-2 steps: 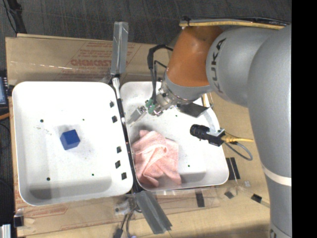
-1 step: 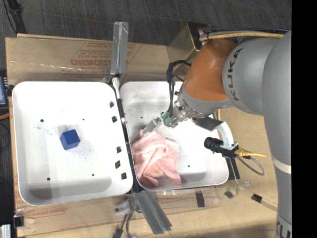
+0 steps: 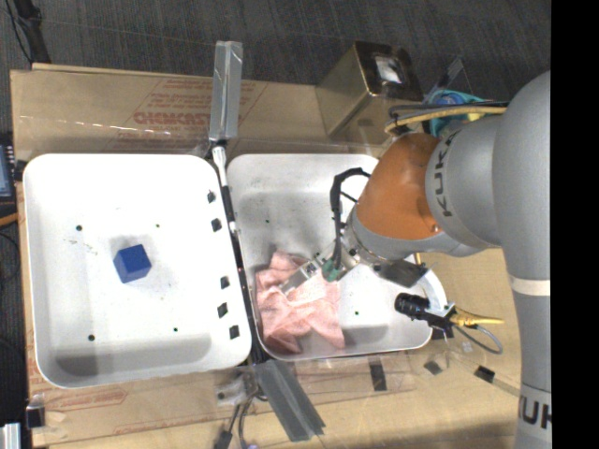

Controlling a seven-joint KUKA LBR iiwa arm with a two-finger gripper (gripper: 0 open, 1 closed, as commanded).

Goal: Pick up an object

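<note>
- One crumpled pink cloth (image 3: 298, 307) lies in the right bin (image 3: 281, 181), near its front left corner, long axis running roughly front to back.
- One blue cube (image 3: 133, 262) sits in the left bin (image 3: 56, 195), well apart.
- The arm bends down over the right bin; its end effector (image 3: 321, 271) touches the cloth's top edge, and I cannot tell its opening.

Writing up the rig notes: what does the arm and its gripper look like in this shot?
The arm is bulky, rounded and light grey, with a glossy orange band above the wrist and part of dark "KUKA" lettering beside it. A black cable loops off the wrist. The gripper looks metallic grey with a small green detail.
</note>
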